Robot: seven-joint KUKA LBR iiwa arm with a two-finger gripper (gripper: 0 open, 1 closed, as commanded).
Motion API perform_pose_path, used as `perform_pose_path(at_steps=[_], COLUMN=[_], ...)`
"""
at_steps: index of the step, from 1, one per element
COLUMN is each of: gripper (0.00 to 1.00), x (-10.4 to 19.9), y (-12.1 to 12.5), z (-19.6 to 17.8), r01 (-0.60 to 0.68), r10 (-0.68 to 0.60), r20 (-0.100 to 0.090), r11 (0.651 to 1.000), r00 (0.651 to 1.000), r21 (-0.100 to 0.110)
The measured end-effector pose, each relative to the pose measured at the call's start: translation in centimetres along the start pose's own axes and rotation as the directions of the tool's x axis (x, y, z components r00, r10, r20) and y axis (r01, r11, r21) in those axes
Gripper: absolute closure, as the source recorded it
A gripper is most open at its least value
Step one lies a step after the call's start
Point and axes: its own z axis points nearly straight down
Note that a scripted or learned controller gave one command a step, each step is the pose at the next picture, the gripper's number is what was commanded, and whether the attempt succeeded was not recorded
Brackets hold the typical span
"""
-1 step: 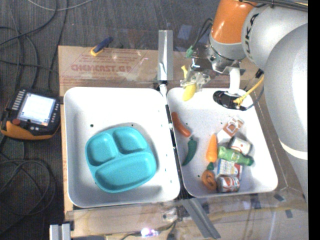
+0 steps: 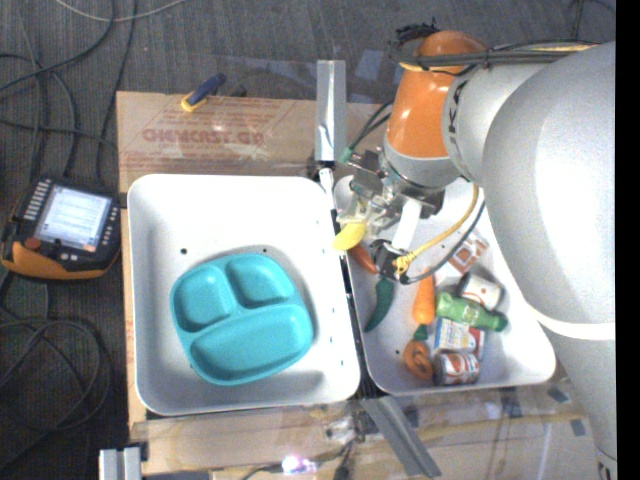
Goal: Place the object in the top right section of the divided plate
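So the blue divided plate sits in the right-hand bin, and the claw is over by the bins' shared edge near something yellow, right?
Not quite. The camera view shows the blue divided plate in the left bin, not the right one. The rest holds: the claw is by the bins' shared edge, near something yellow.

I'm looking down at the bench [image 2: 215, 133], its brown cardboard top showing in the upper left of the frame. Two white bins are sitting on it side by side: the left bin [image 2: 150, 268] filling the lower left, the right bin [image 2: 520, 363] at lower right. A yellow-and-blue tool [image 2: 201, 91] is lying on the cardboard near the top edge.
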Motion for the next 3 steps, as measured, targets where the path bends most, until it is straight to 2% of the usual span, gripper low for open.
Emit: perform_pose_path(at_steps=[1,2,3], gripper=[1.0,1.0,0.0], x=[5.0,6.5,6.5], y=[-9.0,-8.3,-8.2], z=[0.0,0.0,0.0], r01=[0.182,0.049,0.048], r10=[-0.182,-0.049,-0.048], r20=[0.002,0.002,0.002], r11=[0.983,0.999,0.999], r00=[0.983,0.999,0.999], r21=[-0.001,-0.001,-0.001])
